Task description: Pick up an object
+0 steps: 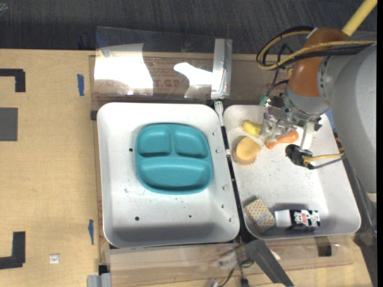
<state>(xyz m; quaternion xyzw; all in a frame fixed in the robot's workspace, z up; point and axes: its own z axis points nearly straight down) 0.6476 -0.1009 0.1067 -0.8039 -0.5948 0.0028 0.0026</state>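
Orange is the colour to watch, because the carrot (281,139) lies in the right bin (335,184) right under the gripper (280,127). You can't tell from up here how the gripper is set, so don't count the carrot as caught. To do this step well, bring the gripper straight down over the middle of the carrot and close slowly. Keep clear of the yellow banana (251,128) and the round tan fruit (246,150), which sit just beside it. The black bottle (302,218) and the speckled sponge (258,211) are well apart, near the front. The teal plate (174,158) fills the left bin (119,220). The grey arm (353,88) reaches in from the right and bends down at the orange band (308,76).
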